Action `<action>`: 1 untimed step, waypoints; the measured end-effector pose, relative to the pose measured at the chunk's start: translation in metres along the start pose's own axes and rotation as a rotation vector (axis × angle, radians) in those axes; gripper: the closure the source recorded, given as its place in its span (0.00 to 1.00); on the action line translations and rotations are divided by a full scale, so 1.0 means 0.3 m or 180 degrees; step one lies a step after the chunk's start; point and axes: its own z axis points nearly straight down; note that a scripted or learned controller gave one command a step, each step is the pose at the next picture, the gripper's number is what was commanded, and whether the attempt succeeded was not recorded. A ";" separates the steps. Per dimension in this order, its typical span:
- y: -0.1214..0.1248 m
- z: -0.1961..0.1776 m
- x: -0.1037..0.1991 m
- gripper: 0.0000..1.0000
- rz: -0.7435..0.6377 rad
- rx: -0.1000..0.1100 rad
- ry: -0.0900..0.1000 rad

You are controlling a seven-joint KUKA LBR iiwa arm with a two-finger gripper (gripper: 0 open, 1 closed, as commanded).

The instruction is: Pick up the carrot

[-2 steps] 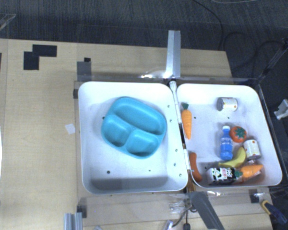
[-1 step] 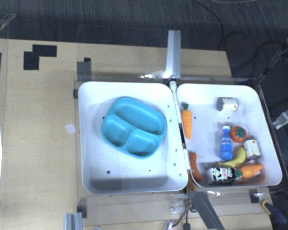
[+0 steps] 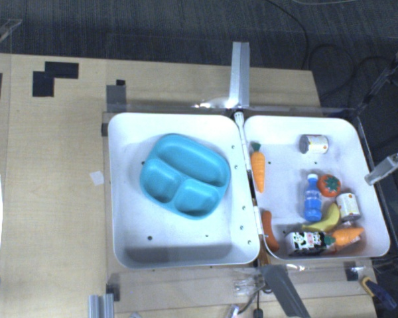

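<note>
And there was the carrot (image 3: pixel 257 167), lying in the right bin (image 3: pixel 358 138), tucked along its 9 o'clock wall, green top toward 12 o'clock and orange tip toward 6. It was on its own there, well apart from the crowd. Down at 7 o'clock, a red sausage-like piece (image 3: pixel 266 226) sat against the same wall, below the carrot and not touching it. A small silver can (image 3: pixel 314 144) lay at 1 o'clock. The real cluster was at 4 to 5 o'clock: a blue bottle (image 3: pixel 312 201), a tomato (image 3: pixel 329 185) just beside its cap, a banana (image 3: pixel 326 218) curling beneath the bottle, a small tin (image 3: pixel 348 206) at the banana's 3 o'clock, an orange item (image 3: pixel 348 236) near the 5 o'clock corner, and a black-and-white object (image 3: pixel 307 241) next to it. The gripper (image 3: pixel 389 166) was barely in the picture, a grey sliver at the bin's 3 o'clock rim, well away from the carrot; open or closed, I could not tell. Over in the left bin (image 3: pixel 126 177), a blue divided plate (image 3: pixel 184 175) sat near the middle.
</note>
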 end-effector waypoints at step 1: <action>0.052 0.497 0.132 0.00 -0.0056 0.0009 0.0013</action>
